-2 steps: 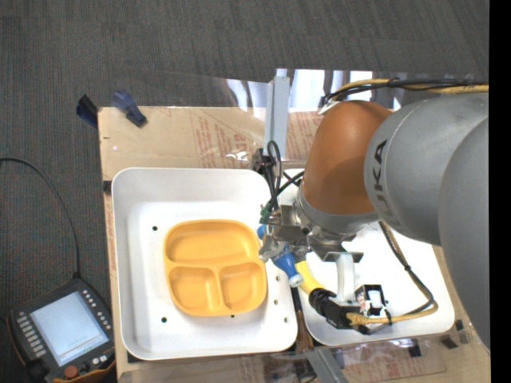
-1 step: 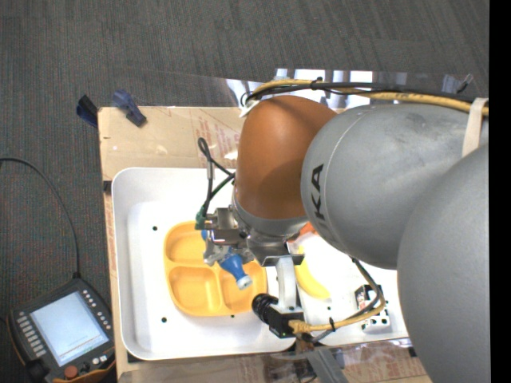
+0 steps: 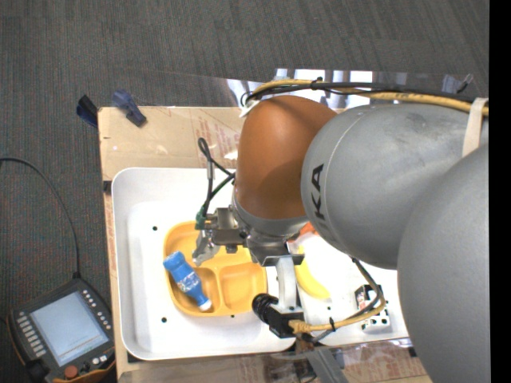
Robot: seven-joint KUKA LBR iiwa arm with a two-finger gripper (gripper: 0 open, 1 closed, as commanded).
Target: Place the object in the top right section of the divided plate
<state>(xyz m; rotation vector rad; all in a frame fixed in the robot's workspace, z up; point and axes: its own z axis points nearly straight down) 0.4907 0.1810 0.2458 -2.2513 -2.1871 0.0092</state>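
Hiding most of yellow plate (image 3: 231,290), arm (image 3: 351,190), claw (image 3: 209,242) unclear

Yellow divided plate (image 3: 227,287), blue-and-clear bottle (image 3: 186,280), white bin (image 3: 140,262), orange/grey arm (image 3: 335,182).

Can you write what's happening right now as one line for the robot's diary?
claw: over yellow plate | blue bottle: lying on plate's left side | yellow thing: right of plate | bin: holds plate
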